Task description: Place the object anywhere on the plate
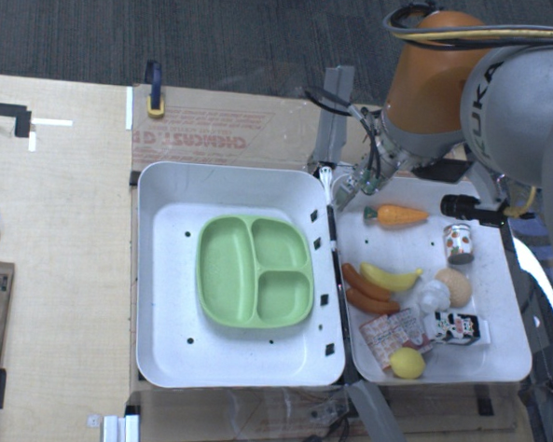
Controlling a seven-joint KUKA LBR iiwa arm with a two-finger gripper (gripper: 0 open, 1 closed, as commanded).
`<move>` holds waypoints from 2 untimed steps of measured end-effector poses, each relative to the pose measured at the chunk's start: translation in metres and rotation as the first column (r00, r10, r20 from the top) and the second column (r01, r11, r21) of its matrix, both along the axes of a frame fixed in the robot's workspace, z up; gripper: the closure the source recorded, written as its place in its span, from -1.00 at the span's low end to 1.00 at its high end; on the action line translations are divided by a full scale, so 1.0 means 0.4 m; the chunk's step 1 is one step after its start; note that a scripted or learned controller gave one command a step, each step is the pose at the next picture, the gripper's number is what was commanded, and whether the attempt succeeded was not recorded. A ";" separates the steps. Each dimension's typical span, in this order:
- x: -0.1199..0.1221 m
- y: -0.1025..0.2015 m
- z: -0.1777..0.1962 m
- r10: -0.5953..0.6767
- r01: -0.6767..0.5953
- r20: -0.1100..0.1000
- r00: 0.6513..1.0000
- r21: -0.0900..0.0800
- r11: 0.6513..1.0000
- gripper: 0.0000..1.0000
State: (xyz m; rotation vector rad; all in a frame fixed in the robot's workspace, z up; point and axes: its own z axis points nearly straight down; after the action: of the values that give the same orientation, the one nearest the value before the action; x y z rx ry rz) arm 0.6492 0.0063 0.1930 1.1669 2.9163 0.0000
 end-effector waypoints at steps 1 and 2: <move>0.014 -0.102 0.086 0.019 -0.019 0.002 1.000 -0.001 1.000 1.00; -0.057 0.063 0.044 0.273 -0.273 -0.001 0.962 0.000 0.962 1.00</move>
State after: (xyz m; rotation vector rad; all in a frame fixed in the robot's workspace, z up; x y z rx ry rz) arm 0.6263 0.0317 0.2107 0.7534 3.0504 0.0000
